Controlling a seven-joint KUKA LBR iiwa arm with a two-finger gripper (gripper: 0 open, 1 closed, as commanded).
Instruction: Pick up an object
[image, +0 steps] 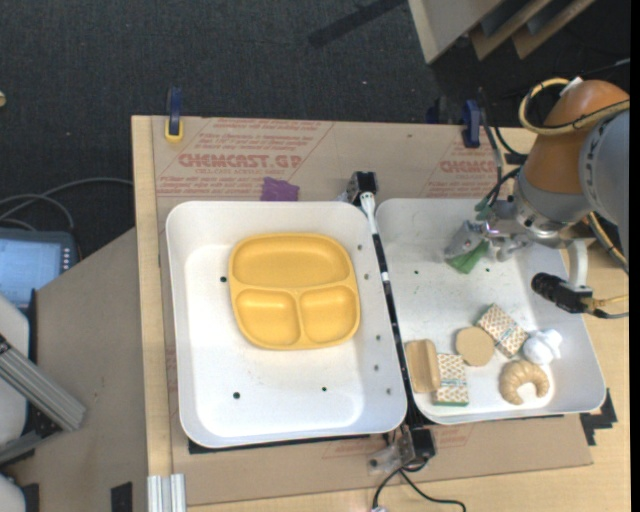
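Note:
My gripper (470, 246) hangs low over the upper part of the right bin (420, 240), reaching in from the right. A small green object (464, 263) lies right at its tip, partly covered by it; whether it is gripped is unclear. Further toward the front of the same bin lie a round tan cookie (476, 346), a patterned wrapped packet (500, 328), a white rounded piece (542, 347), a croissant (525, 381), a tan wafer (421, 365) and a second patterned packet (452, 380).
The left bin (200, 330) holds a yellow three-section plate (295, 290). A purple scrap (280, 188) lies on the cardboard behind that bin. A black cable fitting (556, 291) of the arm hangs over the right bin's right side.

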